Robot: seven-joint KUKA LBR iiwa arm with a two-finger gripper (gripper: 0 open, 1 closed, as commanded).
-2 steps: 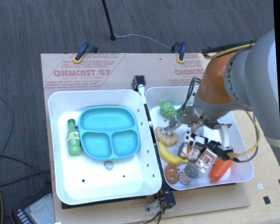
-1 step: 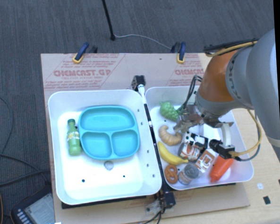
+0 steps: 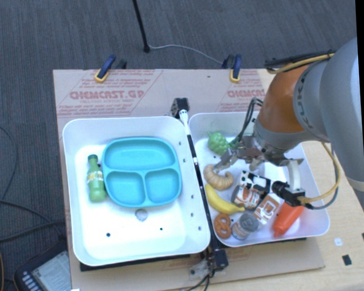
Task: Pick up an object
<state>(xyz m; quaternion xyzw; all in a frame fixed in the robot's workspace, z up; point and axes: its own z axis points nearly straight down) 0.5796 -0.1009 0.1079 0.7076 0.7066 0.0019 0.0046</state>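
The hand (image 3: 252, 161) hangs low over the middle of the right bin (image 3: 319, 229), above the croissant (image 3: 219, 177), banana (image 3: 220, 201) and a small printed carton (image 3: 247, 193); whether it is apart or together cannot be told, and nothing is seen clamped in it. Broccoli (image 3: 218, 142) lies near the bin's far left corner, a carrot (image 3: 287, 219) near its front right corner. The left bin (image 3: 83, 237) holds a blue divided plate (image 3: 142, 172) and a green bottle (image 3: 96, 178) by its left wall.
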